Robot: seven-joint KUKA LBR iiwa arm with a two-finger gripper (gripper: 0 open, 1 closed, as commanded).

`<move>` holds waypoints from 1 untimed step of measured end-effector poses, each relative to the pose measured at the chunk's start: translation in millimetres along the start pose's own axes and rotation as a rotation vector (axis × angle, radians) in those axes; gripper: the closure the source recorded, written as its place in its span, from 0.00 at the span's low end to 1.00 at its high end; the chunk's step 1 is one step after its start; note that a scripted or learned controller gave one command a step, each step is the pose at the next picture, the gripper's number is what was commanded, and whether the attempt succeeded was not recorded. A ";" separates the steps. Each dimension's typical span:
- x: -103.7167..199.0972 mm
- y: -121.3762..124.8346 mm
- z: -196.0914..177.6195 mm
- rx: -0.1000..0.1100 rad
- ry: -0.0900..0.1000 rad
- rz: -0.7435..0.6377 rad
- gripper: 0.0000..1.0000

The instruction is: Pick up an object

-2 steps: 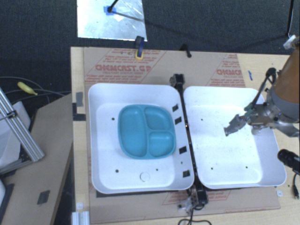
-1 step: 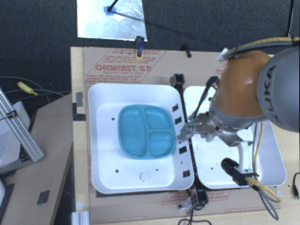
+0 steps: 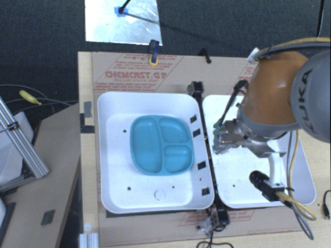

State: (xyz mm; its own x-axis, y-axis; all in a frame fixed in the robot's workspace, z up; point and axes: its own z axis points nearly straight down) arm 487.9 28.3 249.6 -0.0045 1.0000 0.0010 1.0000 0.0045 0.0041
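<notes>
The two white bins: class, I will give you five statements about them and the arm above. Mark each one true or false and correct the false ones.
1. A blue divided plate lies in the left bin. True.
2. The plate has three compartments. True.
3. The gripper is over the left bin. False: it is over the right bin, near the edge that meets the left bin.
4. The plate is held between the gripper's fingers. False: the plate lies flat in the left bin, apart from the gripper.
5. The bins stand on a bench covered by a board with red lettering. True.
</notes>
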 end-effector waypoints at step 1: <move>75.9 -0.4 -46.6 -0.002 0.003 -0.007 1.00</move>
State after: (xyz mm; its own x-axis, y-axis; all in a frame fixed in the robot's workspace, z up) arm 486.9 104.1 296.3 -0.0118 0.9999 0.0037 0.9999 0.0118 0.0061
